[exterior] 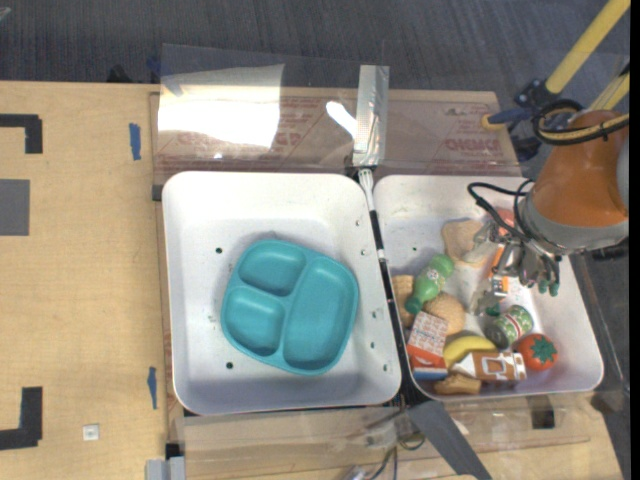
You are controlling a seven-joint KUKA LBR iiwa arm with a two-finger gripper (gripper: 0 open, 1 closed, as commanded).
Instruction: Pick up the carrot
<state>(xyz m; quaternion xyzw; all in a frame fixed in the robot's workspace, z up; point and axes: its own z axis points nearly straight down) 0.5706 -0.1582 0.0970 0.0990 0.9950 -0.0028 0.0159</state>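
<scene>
My gripper (pixel 512 266) hangs low over the right part of the right bin (pixel 580 318), under the arm's orange band (pixel 578 173). Directly below it a small orange piece (pixel 503 284) peeks out, and it looks like the carrot. Most of it is hidden by the gripper. I cannot see whether the piece is held or just lying on the pile of toy food.
The right bin holds several toy foods: a green vegetable (pixel 430 278), bread (pixel 461 235), a banana (pixel 470 346), a red tomato (pixel 538 352), a round green-and-red item (pixel 511 323) and small cartons (pixel 429 339). The left bin (pixel 190 228) holds a teal divided plate (pixel 290 306).
</scene>
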